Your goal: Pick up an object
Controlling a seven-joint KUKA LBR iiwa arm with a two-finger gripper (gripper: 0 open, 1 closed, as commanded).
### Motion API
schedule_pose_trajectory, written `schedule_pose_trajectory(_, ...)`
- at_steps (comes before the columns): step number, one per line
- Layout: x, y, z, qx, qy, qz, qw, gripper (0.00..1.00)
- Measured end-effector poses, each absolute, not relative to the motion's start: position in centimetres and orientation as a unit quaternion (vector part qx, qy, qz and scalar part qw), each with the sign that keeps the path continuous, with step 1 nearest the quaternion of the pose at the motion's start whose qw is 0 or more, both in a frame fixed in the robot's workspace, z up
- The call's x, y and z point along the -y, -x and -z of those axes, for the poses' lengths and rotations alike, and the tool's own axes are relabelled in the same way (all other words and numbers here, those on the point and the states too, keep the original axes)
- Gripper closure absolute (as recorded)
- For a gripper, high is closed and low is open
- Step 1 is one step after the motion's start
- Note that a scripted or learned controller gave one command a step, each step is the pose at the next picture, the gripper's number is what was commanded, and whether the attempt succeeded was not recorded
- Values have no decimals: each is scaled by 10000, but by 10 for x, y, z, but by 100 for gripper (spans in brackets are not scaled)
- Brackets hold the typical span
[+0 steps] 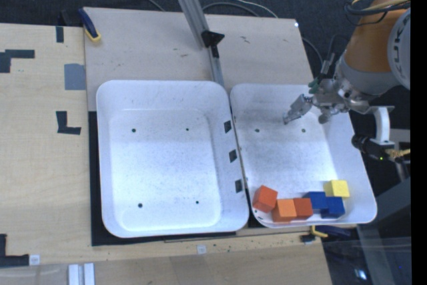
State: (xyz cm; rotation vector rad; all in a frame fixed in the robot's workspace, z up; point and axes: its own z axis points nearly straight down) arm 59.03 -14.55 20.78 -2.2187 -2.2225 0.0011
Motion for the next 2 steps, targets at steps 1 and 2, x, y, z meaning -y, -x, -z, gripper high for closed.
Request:
schedule_pose_trajectory(1,152,-604,-293,7077,7065,19,-39,0)
schedule_pose_trajectory(2,177,-618,-341,7074,7068,9,-29,0)
